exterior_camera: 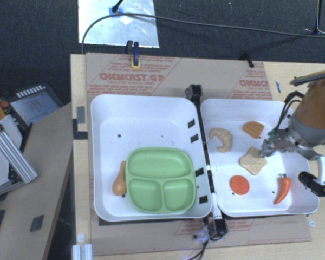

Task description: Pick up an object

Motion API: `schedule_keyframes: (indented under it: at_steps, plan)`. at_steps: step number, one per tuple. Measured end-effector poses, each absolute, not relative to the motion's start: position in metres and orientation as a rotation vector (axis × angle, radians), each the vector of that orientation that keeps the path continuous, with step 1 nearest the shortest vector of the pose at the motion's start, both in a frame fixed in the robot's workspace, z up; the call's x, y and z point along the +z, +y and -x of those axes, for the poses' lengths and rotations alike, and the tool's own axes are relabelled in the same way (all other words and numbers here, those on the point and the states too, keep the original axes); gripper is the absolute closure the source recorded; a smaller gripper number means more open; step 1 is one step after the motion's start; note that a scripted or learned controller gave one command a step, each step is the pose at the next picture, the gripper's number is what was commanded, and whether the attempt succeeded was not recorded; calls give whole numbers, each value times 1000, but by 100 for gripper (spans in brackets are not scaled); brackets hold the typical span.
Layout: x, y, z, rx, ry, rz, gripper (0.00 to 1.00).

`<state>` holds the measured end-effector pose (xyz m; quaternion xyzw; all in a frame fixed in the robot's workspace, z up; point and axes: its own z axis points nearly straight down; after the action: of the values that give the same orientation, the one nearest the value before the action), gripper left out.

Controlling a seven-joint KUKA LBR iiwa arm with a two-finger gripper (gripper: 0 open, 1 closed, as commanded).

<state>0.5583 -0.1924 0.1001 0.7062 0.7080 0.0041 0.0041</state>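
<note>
Although the task named no particular object, the gripper point(269, 146) stood low in the right bin point(271, 202), just beside the upper right edge of a flat tan toast-like piece point(253, 161), so that piece was probably the intended target. Whether the claw was spread or closed could not be told at this size, and nothing could be seen held in it. The tan piece lay near the middle of the right bin, flat on the floor; it looked like light, stiff toy food, thin and probably smooth, so it would likely call for a pinch across its narrow width, with some risk of it sliding away over the slick white plastic. Around it, taking that piece as the clock's centre, a pale croissant point(222, 138) lay at ten o'clock, an orange bread-like piece point(253, 129) at twelve, a red-orange disc point(239, 184) at seven and a red chilli pepper point(282, 189) at four, all apart from one another. The left bin point(146, 115) held a green divided plate point(160, 179) at its six o'clock side, its three compartments bare, with an orange-brown, pear-shaped toy point(119, 180) just beside the plate's nine o'clock rim.
</note>
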Motion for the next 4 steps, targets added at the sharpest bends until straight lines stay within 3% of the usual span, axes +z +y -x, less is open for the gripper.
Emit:
schedule_keyframes:
  at_steps: [2, 3, 4]
  plan:
    - [199, -182, -572, 6, 2223, -2211, 100]
    - [224, -182, -574, 4, 2224, -2212, 100]
    - [230, -123, -565, 4, 2232, -2211, 100]
